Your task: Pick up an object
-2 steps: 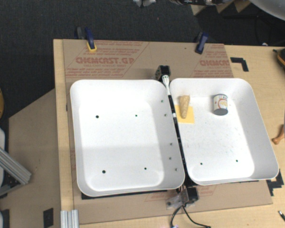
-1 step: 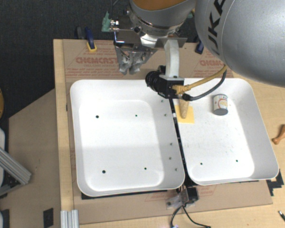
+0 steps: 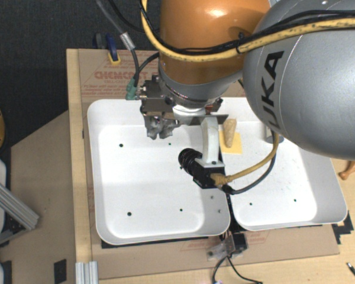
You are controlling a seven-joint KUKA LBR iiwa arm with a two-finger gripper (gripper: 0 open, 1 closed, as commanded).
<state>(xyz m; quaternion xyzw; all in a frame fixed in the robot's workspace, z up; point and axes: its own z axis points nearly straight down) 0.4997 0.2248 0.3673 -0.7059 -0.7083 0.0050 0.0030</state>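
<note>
**A:** What is on the bench?

**B:** Two shallow white bins side by side on a brown board. The left bin (image 3: 142, 218) is nearer the middle of the view; the right bin (image 3: 296, 212) is partly covered by the arm.

**A:** Where is the arm?

**B:** The grey arm (image 3: 307, 70) comes in from the right and fills the top of the view, with its orange band (image 3: 207, 28) just above the wrist. The gripper (image 3: 160, 128) hangs over the far edge of the left bin, pointing down.

**A:** Is it holding anything?

**B:** I see nothing between its fingers, but they are small and dark from here, so I cannot tell whether they are spread or closed.

**A:** Is there something to pick up?

**B:** A yellow flat piece with a tan wedge (image 3: 231, 136) lies at the far end of the right bin, just beside the divide between the bins, apart from the gripper. A black cable fitting (image 3: 196, 167) with a yellow hose hangs over that divide.
</note>
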